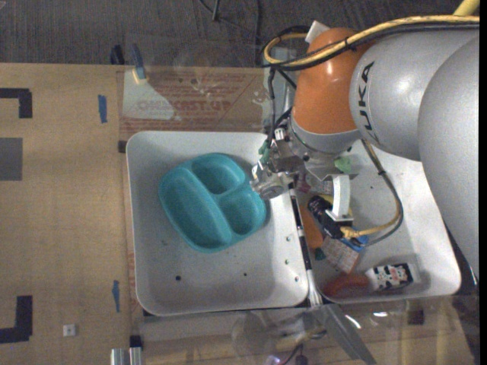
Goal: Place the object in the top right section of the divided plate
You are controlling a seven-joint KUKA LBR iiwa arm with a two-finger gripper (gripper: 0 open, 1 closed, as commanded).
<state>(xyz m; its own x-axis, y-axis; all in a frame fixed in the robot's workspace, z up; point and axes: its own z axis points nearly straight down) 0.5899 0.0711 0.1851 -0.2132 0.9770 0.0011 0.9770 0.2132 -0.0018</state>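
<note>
I see the teal divided plate [213, 201] lying in the left white bin [221, 280], toward its upper middle, tilted against the frame. The arm [396, 74] comes in from the upper right, and its hand [268, 179] sits at the plate's right rim, just over the divider between the two bins. I cannot tell whether the hand is spread or pinching anything. The right bin [437, 280] at the lower right holds a clutter of small items: a reddish piece [348, 284], a printed box [390, 275] and a patterned packet [341, 255].
</note>
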